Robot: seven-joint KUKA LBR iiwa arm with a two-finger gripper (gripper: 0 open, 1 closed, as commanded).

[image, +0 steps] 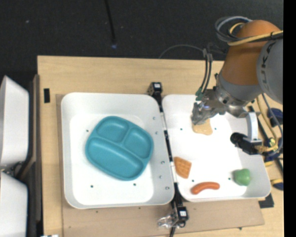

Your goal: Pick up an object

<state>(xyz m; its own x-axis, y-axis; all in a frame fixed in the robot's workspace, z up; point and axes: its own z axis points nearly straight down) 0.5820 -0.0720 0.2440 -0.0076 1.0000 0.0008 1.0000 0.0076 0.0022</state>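
The arm (pixel 246 58) reaches over the right bin (pixel 219 194) and has its gripper (pixel 201 116) low over a small tan piece (pixel 204 128) that lies in the upper part of this bin, so the step in hand seems to be the descent onto this piece for a grasp. I cannot tell from this view how the gripper stands, because it is seen from above and its tip covers the near edge of the piece; nothing shows that the piece is held. The next move, I think, needs the gripper to settle squarely over this flat thing and close on it before lifting, which may be difficult with a thin object on the bin floor. The left bin (pixel 71 181) bears a big teal divided plate (pixel 119 147), well apart from the work. In the right bin there are also an orange waffle-like piece (pixel 182 167) near the middle wall, a red sausage (pixel 205 187) by the lower edge, and a green round object (pixel 242 177) in the lower right corner. None of them stands near the gripper.
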